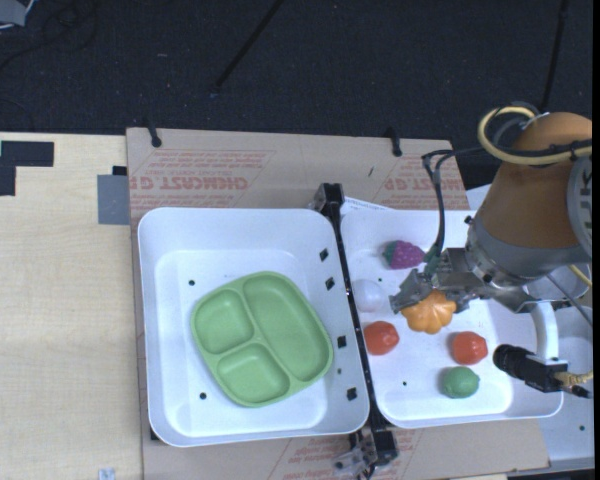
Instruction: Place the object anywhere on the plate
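The two-finger gripper (427, 294) hangs low over the middle of the right white bin (420, 408), its fingers closed around the top of an orange pumpkin-shaped toy (429, 314). Around it lie 2 red round toys (381, 338) (468, 347), a green one (460, 382) and a purple one (404, 254). The green 3-compartment plastic plate (262, 338) sits mid-left bin (170, 268).

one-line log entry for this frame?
gripper over right bin at orange object | grasp unconfirmed | green plate in left bin
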You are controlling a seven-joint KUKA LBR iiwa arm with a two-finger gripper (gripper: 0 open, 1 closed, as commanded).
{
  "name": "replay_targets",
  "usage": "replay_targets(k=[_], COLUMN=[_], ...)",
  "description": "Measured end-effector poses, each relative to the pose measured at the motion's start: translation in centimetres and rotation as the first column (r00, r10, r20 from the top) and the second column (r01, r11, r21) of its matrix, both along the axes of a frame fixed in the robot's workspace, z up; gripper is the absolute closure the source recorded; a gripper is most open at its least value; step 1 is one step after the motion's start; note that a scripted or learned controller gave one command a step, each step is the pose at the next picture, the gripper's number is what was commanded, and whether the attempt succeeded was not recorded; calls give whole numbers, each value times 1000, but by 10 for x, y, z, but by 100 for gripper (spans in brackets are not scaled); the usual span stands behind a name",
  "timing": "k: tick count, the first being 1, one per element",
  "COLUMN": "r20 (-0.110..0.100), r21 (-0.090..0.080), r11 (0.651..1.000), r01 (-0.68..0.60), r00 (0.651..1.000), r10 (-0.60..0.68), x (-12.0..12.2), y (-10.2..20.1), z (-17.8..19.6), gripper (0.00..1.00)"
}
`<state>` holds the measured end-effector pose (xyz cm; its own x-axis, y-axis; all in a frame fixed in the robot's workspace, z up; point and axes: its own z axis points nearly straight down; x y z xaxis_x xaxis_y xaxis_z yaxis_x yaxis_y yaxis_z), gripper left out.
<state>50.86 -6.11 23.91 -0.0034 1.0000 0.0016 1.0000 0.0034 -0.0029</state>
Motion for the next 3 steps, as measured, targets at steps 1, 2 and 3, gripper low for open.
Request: replay_targets(k=[1,2,3], r20=[-2,-1,-1], r21=[0,-1,-2], r11=[1000,1000,1000], r01=[0,-1,0], r00=[1000,1000,1000], r10=[0,1,0], x=[0,6,11], y=[50,108,150], z=[-13,-5,-14], gripper=[100,100,100])
